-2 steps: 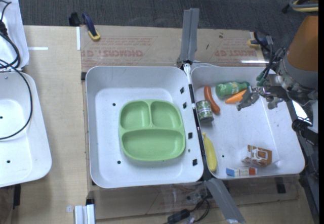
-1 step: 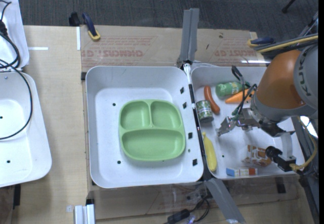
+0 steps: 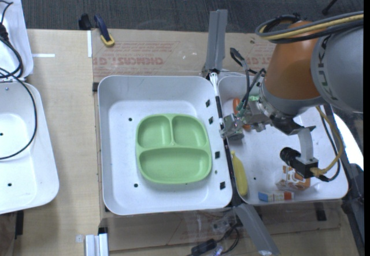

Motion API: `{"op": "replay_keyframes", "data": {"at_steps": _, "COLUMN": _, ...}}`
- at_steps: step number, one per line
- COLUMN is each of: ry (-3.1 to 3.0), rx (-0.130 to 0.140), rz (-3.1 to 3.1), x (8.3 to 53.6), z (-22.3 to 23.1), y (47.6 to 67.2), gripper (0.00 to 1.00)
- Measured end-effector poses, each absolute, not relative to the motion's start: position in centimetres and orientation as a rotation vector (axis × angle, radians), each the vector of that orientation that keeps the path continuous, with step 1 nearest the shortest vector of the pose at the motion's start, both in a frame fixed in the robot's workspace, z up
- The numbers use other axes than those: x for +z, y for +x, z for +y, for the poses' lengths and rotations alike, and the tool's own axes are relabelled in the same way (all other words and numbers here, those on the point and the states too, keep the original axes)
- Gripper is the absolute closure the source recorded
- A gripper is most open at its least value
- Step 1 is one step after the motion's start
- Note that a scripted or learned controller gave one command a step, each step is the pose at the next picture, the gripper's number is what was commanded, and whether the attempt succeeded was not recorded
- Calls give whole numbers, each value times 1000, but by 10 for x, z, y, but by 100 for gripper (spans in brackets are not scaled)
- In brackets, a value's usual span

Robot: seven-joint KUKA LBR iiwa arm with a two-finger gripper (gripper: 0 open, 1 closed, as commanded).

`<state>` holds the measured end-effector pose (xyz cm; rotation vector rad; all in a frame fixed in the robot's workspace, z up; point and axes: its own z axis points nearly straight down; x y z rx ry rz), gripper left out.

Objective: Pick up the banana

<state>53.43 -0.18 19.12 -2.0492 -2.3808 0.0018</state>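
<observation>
Currently we see the tool [image 3: 234,128], its state impossible to tell, above the slim yellow banana [image 3: 239,177], which lies lengthwise, top-to-bottom, along the right white bin's [image 3: 324,191] left wall.

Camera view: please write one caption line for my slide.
Arm's gripper hovers above the banana in the right bin; green plate in the left bin.

two white bins [image 3: 110,151] on bench [image 3: 63,64]
</observation>
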Motion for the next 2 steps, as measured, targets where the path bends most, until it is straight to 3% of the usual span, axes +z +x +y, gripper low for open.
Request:
{"op": "replay_keyframes", "data": {"at_steps": 1, "ry": -1915, "rx": 3, "rz": -2489, "x": 191, "z": -87, "y": 482, "gripper": 0}}
{"op": "replay_keyframes", "data": {"at_steps": 2, "ry": -1919, "rx": 3, "rz": -2484, "x": 99, "z": -103, "y": 480, "gripper": 0}}
